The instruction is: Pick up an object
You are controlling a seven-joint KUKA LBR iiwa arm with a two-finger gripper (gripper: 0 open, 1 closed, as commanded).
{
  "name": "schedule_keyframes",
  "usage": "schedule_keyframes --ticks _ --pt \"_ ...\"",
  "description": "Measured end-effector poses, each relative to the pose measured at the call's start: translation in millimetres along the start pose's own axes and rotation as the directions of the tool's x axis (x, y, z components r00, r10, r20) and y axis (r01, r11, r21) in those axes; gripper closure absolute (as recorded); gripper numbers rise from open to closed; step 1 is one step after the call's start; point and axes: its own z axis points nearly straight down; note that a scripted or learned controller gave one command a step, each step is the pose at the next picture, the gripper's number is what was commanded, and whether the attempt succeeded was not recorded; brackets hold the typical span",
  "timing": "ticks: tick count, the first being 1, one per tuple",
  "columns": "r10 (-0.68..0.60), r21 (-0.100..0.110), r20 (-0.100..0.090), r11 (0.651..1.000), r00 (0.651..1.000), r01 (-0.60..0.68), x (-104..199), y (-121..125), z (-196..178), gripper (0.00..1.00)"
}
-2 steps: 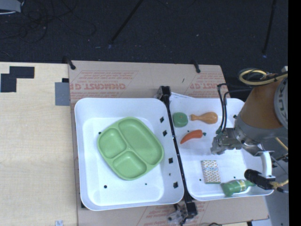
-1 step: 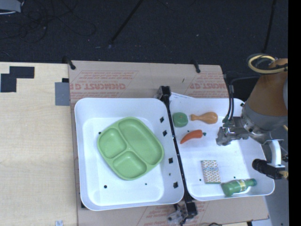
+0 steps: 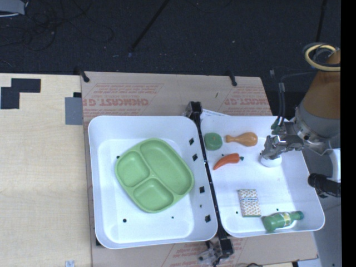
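Pincer (image 3: pixel 272 152): low over the right bin's far right side, touching or just above a small white round object (image 3: pixel 271 161); whether it is apart or together cannot be told.
Arm (image 3: pixel 322 102): grey with an orange band, entering from the right over the right bin's far right corner.
Right bin (image 3: pixel 295 199): holds all the loose objects.
Green round object (image 3: pixel 212 141): near the far left corner of the right bin.
Tan drumstick-shaped object (image 3: pixel 242 139): just beside the green round one, along the far edge.
Orange-red pepper (image 3: pixel 227 161): near the left wall, nearer than the drumstick.
Patterned packet (image 3: pixel 249 202): lying flat toward the near edge.
Green bottle (image 3: pixel 282 220): on its side by the near right corner.
Left bin (image 3: pixel 105 216): carries a green divided plate (image 3: pixel 153 174) at its middle.
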Motion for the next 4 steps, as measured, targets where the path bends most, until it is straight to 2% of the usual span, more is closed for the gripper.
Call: schedule_keyframes --ticks 1,4 --pt "-0.002 0.008 -0.003 1.000 1.000 0.002 51.8 -11.8 13.0 1.00" --pt "-0.003 0.007 -0.003 1.000 1.000 0.003 205.7 -38.0 6.8 1.00"
